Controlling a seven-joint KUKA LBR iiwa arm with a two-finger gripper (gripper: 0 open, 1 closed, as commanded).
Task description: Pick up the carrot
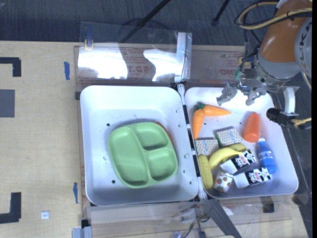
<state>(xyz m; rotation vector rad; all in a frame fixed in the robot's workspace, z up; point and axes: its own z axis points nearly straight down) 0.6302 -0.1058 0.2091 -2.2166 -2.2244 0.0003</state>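
Two orange carrots lie at the back left of the right bin. One carrot lies level, pointing right, and the other carrot runs down along the bin's left wall. A green top sits where they meet. My gripper hovers over the back of the right bin, just up and to the right of the level carrot's tip. Its grey fingers are spread open, with nothing between them. The carrots are apart from the fingers.
An orange bottle, a blue bottle, a banana, a corn cob, small snack packets and cow-print cartons crowd the right bin. A green divided plate sits in the left bin.
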